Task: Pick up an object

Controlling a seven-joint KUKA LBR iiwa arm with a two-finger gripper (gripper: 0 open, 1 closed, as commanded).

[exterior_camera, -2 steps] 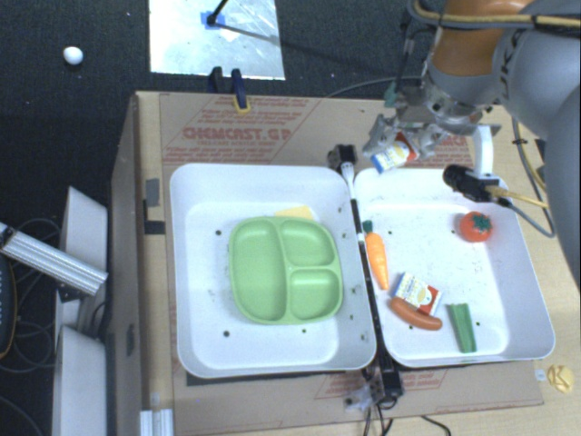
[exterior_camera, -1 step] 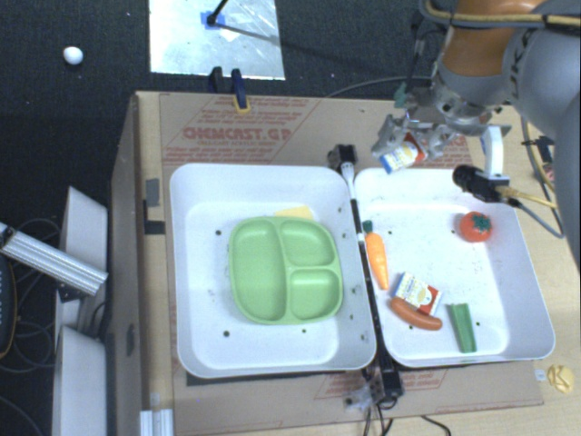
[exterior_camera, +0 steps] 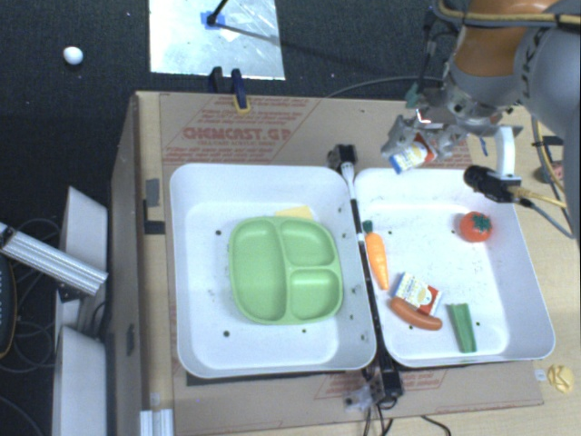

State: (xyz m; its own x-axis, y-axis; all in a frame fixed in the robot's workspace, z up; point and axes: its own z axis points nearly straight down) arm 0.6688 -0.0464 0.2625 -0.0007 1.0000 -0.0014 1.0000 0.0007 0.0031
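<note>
My gripper [exterior_camera: 416,148] hangs over the far rim of the right bin [exterior_camera: 522,271], shut on a small white packet [exterior_camera: 408,159] with blue and orange print, which shows between the fingers. Below it in the right bin lie a red tomato [exterior_camera: 474,226], an orange carrot [exterior_camera: 377,259], a small printed carton [exterior_camera: 418,292], a reddish sausage [exterior_camera: 416,313] and a green stick [exterior_camera: 462,327]. The left bin [exterior_camera: 204,243] holds a green divided plate [exterior_camera: 283,269] with a yellow piece [exterior_camera: 293,213] just behind it.
The arm [exterior_camera: 508,25] comes in from the upper right, above the right bin's far corner. A black clamp [exterior_camera: 343,158] sits where the bins meet at the back. Cardboard [exterior_camera: 236,130] lies behind the bins. A metal bar [exterior_camera: 54,262] stands to the left.
</note>
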